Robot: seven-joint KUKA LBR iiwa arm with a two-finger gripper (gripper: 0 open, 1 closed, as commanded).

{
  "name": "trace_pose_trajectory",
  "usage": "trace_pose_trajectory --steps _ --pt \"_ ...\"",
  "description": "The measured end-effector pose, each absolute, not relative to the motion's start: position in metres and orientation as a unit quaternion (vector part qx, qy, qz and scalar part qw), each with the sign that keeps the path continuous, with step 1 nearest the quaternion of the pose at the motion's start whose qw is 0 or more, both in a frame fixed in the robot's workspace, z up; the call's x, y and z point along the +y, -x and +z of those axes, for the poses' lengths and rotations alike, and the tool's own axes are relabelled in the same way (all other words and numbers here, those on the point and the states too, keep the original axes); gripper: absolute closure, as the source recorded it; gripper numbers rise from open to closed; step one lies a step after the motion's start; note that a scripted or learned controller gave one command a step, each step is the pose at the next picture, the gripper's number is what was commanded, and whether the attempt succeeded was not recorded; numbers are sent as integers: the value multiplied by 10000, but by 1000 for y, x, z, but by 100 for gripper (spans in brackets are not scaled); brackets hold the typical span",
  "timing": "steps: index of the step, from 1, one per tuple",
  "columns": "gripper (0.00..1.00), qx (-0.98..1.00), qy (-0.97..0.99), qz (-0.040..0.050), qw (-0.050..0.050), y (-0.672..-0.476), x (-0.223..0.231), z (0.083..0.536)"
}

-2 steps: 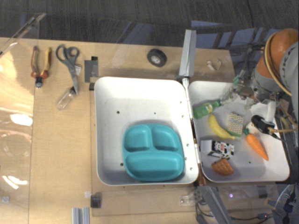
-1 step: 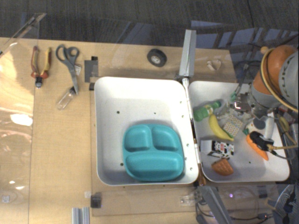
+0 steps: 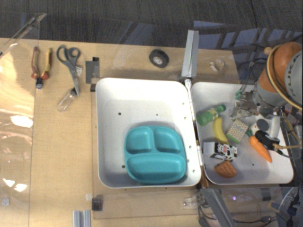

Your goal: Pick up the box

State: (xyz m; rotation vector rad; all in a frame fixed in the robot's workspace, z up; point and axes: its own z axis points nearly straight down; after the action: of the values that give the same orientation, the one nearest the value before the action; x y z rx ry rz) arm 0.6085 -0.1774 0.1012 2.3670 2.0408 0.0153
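**Reach under way, box not yet taken**

Camera view: the gripper (image 3: 244,103) hangs over the back of the right bin (image 3: 284,176); I cannot tell how it is set. The box (image 3: 225,150), black and white, lies flat near that bin's left wall, between the banana (image 3: 219,130) and a brown lump (image 3: 226,169). Judged next: move forward-left and descend. The left bin (image 3: 142,93) holds a teal tray (image 3: 155,154); scissors (image 3: 71,63) rest on the wooden bench (image 3: 57,150).
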Motion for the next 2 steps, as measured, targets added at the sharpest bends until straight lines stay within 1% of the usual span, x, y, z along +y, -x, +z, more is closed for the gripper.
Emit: trace_pose_trajectory --steps 1,2 --pt "0 6530 -7573 48 81 -608 -177 101" --pt "0 7566 -6539 16 20 -594 -161 102"
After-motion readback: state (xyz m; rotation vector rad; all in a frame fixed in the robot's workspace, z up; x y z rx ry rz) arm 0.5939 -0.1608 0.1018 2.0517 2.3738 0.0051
